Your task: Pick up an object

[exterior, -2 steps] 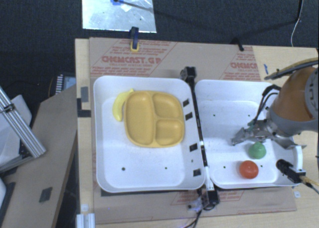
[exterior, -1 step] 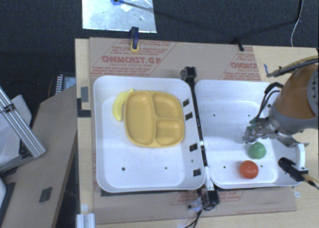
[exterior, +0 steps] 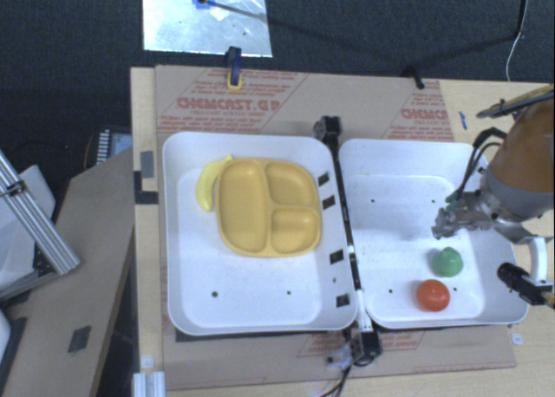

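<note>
Pincer poised over two small round toys in the right bin

Nearest lies a small round orange-red plastic ball (exterior: pixel 433 295); just beyond, a small round green one (exterior: pixel 447 261), probably light, stiff and slippery, best pinched across its middle. The pincer (exterior: pixel 447 224) hangs just beyond; its grip state I cannot tell.

Looks like a robotics lab or test cell, not a home. Two shallow white bins (exterior: pixel 260 322) set side by side on a bench (exterior: pixel 143 92) covered with printed protective sheeting (exterior: pixel 251 96). Aluminium framing (exterior: pixel 35 222) at the near left, a shiny metal plate (exterior: pixel 206 7) on dark carpet (exterior: pixel 61 48) at the far side, cables (exterior: pixel 520 5) trailing across the far right. Grey-and-orange industrial arm (exterior: pixel 520 165) reaching in from the right.
</note>
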Controlling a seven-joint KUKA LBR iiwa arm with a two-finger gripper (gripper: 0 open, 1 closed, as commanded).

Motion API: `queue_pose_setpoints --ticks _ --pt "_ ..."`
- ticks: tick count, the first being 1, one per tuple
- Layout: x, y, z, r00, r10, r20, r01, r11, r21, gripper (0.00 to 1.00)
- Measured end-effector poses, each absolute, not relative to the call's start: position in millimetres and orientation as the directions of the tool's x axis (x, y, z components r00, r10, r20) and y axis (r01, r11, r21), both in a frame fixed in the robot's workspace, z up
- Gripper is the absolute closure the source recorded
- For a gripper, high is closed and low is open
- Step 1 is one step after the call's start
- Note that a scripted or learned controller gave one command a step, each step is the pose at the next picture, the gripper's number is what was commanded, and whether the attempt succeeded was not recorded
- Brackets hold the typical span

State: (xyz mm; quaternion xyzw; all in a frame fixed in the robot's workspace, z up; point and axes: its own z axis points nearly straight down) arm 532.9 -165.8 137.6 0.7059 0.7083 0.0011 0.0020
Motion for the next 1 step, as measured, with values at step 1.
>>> queue_pose_setpoints --ticks 1 --pt "531.8 -167.6 181.0 -0.004 1.0 -0.002 1.0 0.004 0.005 1.0"
